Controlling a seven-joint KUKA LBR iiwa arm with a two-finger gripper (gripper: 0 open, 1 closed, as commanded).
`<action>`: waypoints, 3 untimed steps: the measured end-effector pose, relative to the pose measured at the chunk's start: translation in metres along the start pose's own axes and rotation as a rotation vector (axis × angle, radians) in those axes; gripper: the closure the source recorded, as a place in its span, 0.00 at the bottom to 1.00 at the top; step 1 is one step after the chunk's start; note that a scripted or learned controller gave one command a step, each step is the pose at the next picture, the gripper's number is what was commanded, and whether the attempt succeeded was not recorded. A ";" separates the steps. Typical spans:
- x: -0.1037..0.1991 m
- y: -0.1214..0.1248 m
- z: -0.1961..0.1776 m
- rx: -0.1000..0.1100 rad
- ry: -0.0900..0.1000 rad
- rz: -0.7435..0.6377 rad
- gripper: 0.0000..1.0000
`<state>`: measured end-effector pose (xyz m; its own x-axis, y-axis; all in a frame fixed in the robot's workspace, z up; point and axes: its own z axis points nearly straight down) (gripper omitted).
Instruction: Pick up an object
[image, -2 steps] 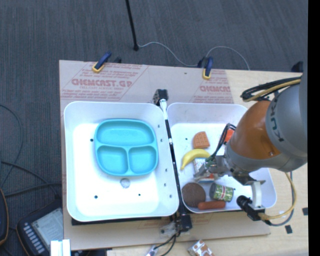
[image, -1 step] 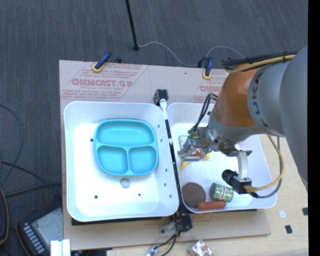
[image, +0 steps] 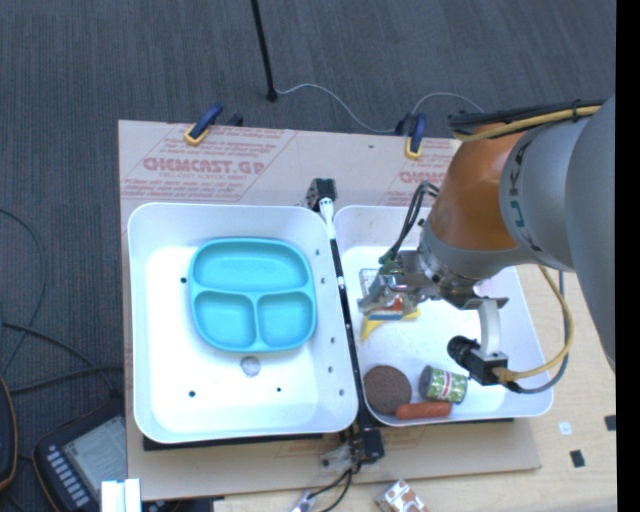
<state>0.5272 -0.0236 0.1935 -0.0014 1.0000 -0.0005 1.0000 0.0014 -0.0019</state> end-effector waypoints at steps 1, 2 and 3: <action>0.000 0.000 -0.009 0.001 0.000 0.000 1.00; 0.063 -0.044 0.010 0.001 0.000 0.000 1.00; 0.023 -0.026 -0.005 -0.001 -0.001 0.002 1.00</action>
<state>0.5014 -0.0010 0.1982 0.0004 1.0000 -0.0013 1.0000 -0.0004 -0.0013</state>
